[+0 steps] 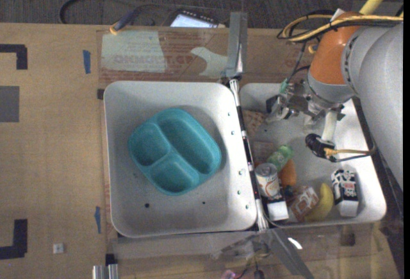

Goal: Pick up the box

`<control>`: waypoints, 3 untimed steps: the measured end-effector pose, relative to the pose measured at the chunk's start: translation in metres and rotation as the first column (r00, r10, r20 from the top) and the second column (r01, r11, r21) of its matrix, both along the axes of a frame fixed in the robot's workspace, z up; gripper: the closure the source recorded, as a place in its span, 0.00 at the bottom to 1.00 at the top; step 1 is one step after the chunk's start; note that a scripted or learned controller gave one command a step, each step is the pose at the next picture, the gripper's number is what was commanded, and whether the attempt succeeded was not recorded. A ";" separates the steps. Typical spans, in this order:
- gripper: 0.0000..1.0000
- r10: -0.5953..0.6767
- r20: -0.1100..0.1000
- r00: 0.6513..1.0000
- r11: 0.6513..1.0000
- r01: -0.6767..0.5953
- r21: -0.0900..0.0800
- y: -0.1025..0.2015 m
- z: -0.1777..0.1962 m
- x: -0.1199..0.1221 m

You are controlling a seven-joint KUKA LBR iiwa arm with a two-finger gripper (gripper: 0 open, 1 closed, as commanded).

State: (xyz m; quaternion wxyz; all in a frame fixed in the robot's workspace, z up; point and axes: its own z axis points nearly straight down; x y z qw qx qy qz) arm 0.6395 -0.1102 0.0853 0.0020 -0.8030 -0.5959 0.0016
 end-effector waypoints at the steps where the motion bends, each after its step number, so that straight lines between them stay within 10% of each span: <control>1: 0.00 0.014 0.006 1.000 1.000 -0.014 0.000 0.016 0.001 -0.034; 2: 0.00 0.194 0.007 0.981 0.981 -0.194 -0.001 0.016 0.002 -0.045; 3: 1.00 0.192 0.012 0.981 0.981 -0.192 -0.001 0.016 0.013 -0.044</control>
